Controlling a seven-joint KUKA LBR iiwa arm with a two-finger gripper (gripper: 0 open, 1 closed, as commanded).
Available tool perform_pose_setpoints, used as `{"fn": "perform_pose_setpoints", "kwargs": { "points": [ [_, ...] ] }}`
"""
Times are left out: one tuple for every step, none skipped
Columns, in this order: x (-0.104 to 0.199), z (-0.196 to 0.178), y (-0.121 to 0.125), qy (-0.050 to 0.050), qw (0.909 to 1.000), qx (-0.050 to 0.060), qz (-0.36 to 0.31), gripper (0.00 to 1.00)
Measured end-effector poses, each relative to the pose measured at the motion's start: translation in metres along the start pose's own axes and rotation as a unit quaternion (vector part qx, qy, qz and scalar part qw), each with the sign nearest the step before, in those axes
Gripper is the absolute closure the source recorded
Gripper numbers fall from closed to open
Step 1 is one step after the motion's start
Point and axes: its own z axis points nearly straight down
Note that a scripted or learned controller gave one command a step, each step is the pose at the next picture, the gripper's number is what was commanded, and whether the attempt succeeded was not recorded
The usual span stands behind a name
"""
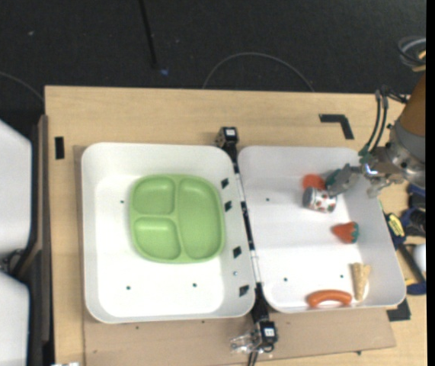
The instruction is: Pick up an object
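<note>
The right bin (pixel 278 227) holds several small objects. A small orange piece (pixel 312 181) lies at its upper middle, with a white and grey spotted object (pixel 321 200) just below it. A red strawberry-like toy (pixel 344 232) lies further right, a tan wedge (pixel 361 279) sits near the lower right corner, and an orange curved piece (pixel 329 299) rests along the front wall. My gripper (pixel 340 178) reaches in from the right, low over the bin's upper right part, right beside the orange piece and just above the spotted object. I see nothing held in it.
The left bin (pixel 103 280) carries a green divided plate (pixel 177 218) at its middle. Black clips (pixel 240 235) join the two bins along the centre. Tools and cables (pixel 407 227) lie on the bench past the right bin's edge.
</note>
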Motion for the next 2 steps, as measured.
{"fn": "perform_pose_setpoints", "kwargs": {
  "points": [
    [-0.001,0.054,-0.011,0.000,1.0000,0.001,0.000,0.00],
    [0.007,0.108,-0.007,0.000,1.0000,0.000,-0.002,0.00]
  ]
}}
